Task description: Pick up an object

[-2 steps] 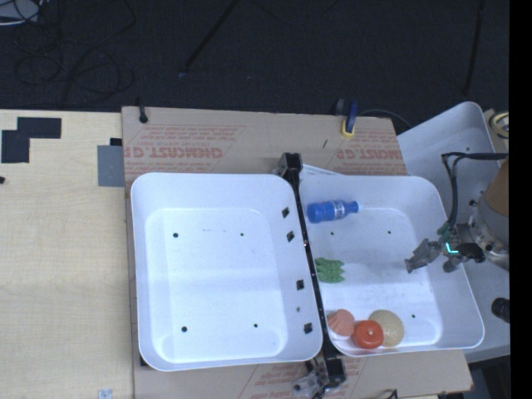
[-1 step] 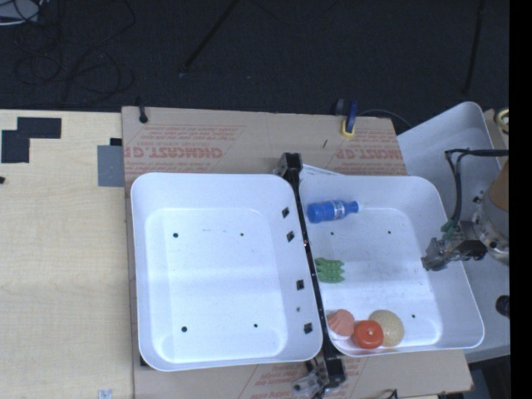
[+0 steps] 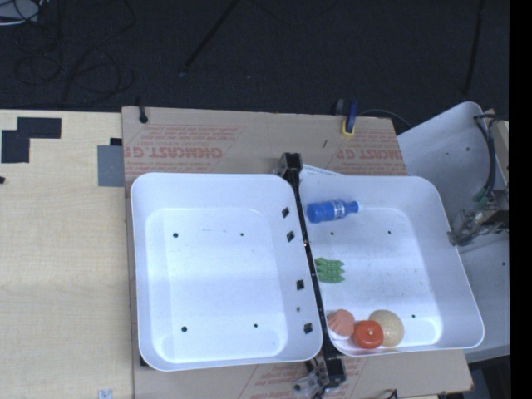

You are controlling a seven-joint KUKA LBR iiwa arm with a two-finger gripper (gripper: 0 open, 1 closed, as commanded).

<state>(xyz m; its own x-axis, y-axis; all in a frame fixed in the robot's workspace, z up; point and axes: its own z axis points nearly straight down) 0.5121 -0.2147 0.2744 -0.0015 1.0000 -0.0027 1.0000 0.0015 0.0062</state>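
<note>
- Plainly, every candidate lies in the right bin [image 3: 455, 260]: a blue bottle [image 3: 332, 211] on its side near the far wall, a green toy [image 3: 329, 270] against the left wall, and three round pieces in the near-left corner.
- The bottle could roll away from a closing grip.
- The red ball [image 3: 367, 334], pink ball [image 3: 340, 322] and pale ball [image 3: 387, 326] touch each other, so a grab there may push them apart or jam against the wall.
- The green toy lies low; a grip could pass over it.
- How wide the gripper stands cannot be told.
</note>
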